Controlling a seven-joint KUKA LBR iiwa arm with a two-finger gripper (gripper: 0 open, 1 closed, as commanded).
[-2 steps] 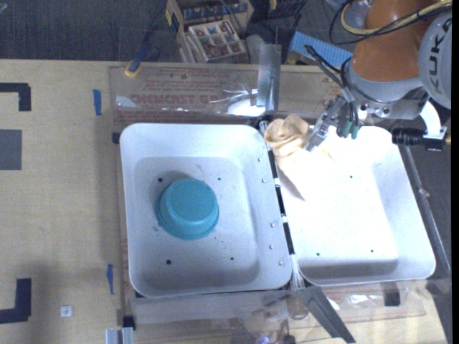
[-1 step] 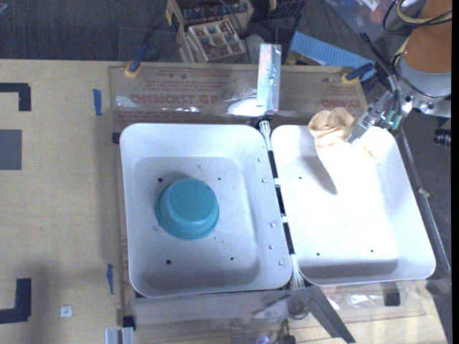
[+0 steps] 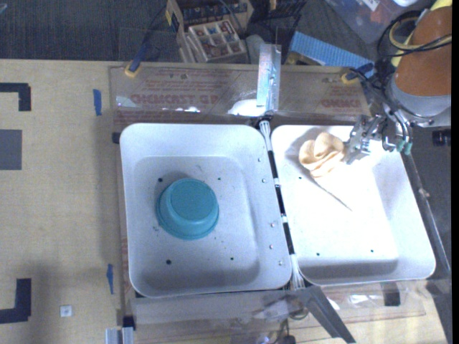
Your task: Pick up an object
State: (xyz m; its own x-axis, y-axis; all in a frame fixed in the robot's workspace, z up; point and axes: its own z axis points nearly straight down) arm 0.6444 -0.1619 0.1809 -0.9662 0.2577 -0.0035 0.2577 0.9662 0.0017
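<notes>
A teal round bowl [image 3: 188, 207] lies upside down in the left bin [image 3: 143, 149]. A pale yellow crumpled object [image 3: 320, 154] sits in the far left part of the right bin [image 3: 373, 249]. My gripper [image 3: 356, 147] hangs over the right bin's far side, just right of the yellow object and close against its edge. I cannot make out whether anything lies between its tips.
A clear plastic divider [image 3: 268, 77] stands behind the seam between the bins. Boxes, cables and a blue pad [image 3: 323, 49] clutter the floor beyond the bench. The arm's orange band [image 3: 427, 49] looms at the upper right.
</notes>
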